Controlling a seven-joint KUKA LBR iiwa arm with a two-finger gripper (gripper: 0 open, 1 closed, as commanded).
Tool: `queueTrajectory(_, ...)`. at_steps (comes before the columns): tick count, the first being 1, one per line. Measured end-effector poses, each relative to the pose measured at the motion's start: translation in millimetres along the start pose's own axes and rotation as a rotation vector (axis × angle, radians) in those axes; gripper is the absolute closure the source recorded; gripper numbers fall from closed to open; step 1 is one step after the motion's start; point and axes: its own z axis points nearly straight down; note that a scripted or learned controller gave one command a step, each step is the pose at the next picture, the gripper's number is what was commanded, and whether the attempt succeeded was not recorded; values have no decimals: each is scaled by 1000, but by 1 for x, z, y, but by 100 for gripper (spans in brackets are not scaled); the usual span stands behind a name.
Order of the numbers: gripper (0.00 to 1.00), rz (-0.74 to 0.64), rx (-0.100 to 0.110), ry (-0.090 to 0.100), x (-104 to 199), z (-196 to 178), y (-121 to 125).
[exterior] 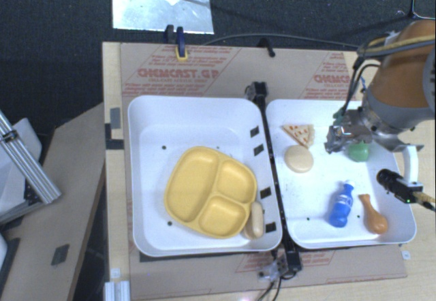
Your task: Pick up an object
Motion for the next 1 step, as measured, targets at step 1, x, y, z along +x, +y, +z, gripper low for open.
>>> queueTrajectory(1, 100, 1, 1, 0, -10, -56, 7)
